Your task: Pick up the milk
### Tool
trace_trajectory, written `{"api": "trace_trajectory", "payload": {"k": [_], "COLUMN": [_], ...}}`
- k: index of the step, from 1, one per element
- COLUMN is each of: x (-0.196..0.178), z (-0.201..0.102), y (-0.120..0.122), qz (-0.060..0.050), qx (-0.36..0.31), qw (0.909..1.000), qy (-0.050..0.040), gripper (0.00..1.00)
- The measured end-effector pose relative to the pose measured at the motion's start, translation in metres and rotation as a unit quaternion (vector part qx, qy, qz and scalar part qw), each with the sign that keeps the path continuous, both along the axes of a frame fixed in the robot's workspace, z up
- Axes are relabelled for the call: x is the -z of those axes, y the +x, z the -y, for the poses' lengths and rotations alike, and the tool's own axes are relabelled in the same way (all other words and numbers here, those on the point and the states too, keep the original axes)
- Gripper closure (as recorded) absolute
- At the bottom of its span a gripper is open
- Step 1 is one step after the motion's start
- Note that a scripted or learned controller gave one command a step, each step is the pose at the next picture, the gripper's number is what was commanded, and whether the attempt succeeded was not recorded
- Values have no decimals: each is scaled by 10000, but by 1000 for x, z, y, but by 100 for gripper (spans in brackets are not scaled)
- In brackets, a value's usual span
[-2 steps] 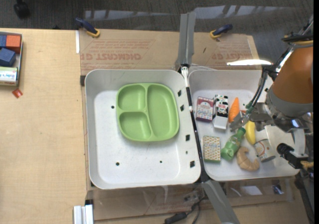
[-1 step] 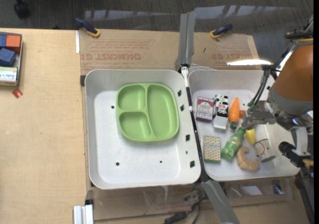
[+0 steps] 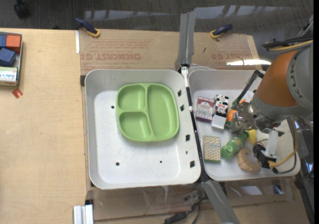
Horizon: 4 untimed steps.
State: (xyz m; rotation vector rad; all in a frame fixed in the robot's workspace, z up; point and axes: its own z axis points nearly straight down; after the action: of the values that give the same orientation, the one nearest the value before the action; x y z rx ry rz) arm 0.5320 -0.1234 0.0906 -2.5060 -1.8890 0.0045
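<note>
Pincer [image 3: 239,121] hangs low in the right bin [image 3: 219,170], just beside the milk [image 3: 220,111], but I cannot tell its state because the wrist hides it. Milk carton stands near the bin's middle, between a pink box [image 3: 204,108] and the pincer, with a green bottle [image 3: 233,146], a cracker box [image 3: 211,148] and a bread piece [image 3: 247,161] nearby. Left bin [image 3: 99,168] carries a green plate [image 3: 147,112].

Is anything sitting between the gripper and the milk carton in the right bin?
Nothing visible does. The gripper sits just right of the milk, with only a small orange item close beside the carton's right edge. The green bottle lies below, out of the way.
</note>
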Motion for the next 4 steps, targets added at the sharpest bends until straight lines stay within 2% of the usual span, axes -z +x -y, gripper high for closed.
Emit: {"api": "trace_trajectory", "payload": {"k": [1,2,3,4], "x": [-1,-133,-4,-1], "z": [-1,-10,15,-19], "y": [73,61,41,2], "qz": [9,11,16,13], "qx": [513,-1123,-2322,-2932], "qw": [9987,9937,9727,9560], "qy": [-14,-11,1,6], "gripper": [100,100,100,100]}}
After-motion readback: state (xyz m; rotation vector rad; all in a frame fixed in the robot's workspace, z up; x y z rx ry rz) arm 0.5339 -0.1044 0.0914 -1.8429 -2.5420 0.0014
